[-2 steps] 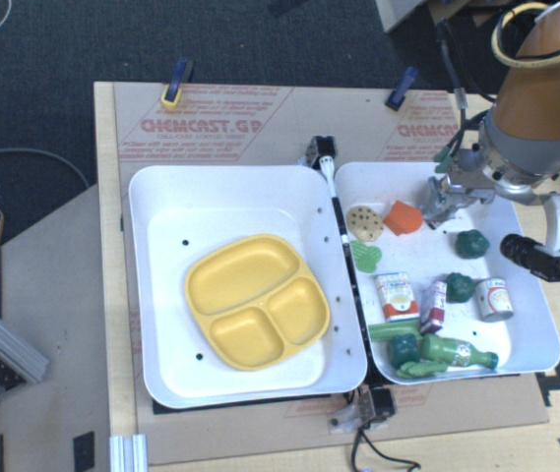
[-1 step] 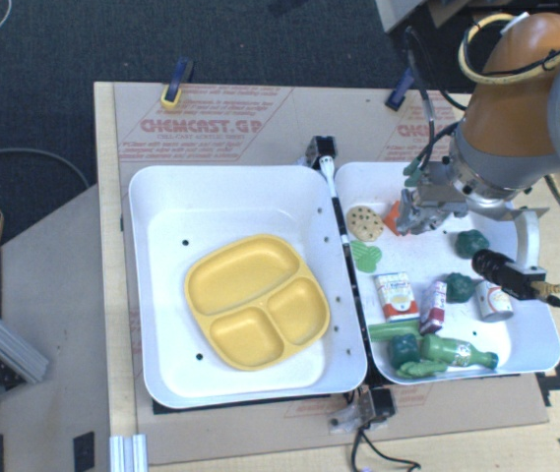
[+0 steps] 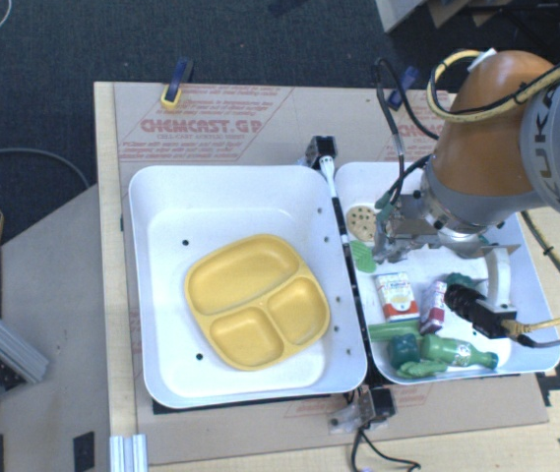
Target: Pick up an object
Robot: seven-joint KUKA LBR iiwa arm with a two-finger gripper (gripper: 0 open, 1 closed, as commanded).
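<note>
- Gripper point(image 3: 390, 242) low over right bin point(image 3: 535, 273), near its left wall; finger spread impossible to tell.
- Nearest: green piece point(image 3: 362, 257) just beside, perhaps touching; small carton point(image 3: 396, 296) just below.

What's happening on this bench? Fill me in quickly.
A grey and orange robot arm reaches in from the right over the right bin, set to pick up an object. Its tool is low at that bin's left side, near a round perforated disc and a small red and white carton. A green bottle lies at the bin's front. The left bin holds a yellow divided tray. Nothing looks lifted yet.
</note>
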